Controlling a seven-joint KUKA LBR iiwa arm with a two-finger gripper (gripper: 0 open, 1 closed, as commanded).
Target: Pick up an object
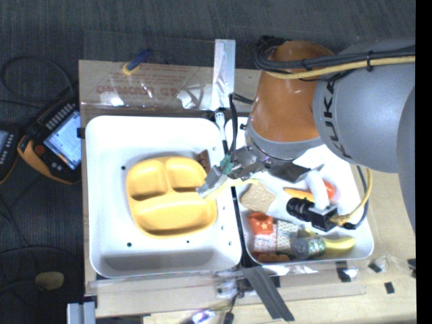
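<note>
A yellow divided plate (pixel 169 194) lies in the left white bin (pixel 108 248). My gripper (pixel 217 177) hangs over the plate's right edge, close to the wall between the two bins. A small dark brown piece (pixel 202 159) lies just beyond the plate's far right corner, a little left of the gripper. Nothing can be seen held at the gripper's tip. The right bin (pixel 364 245) holds a tan toast slice (pixel 257 196), a red and white box (pixel 265 227), an orange carrot (pixel 297 193), a yellow banana (pixel 341 243) and a dark can (pixel 307 248).
The arm's orange band (pixel 290 106) and grey body cover the far half of the right bin. A clear plastic bag (pixel 145 86) lies behind the left bin. A handheld pendant (pixel 57 144) rests off the bench at left.
</note>
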